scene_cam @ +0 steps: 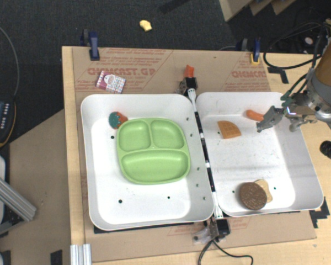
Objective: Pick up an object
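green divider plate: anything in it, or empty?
Empty: all three compartments of the green plate show bare green. A small round object lies outside its rim.

two white bins: the left bin [99,192] holds a pale green divided plate [153,150], with a small round thing [118,119] in teal and red-brown at the plate's ten o'clock. black specks dot the floors of both bins. in the right bin [298,175], a tan-orange wedge [229,129] lies toward eleven o'clock, a bright orange piece [254,115] at twelve, and a dark brown disc [253,196] over a pale tan piece [265,190] at six. the gripper [280,117] is grey. the bench board [154,70] is light brown cardboard with faded red lettering, bearing a pink and white patterned packet [110,81]. blue clamps [91,44] sit at its far edge, a yellow scrap [146,25] on dark carpet [44,15].
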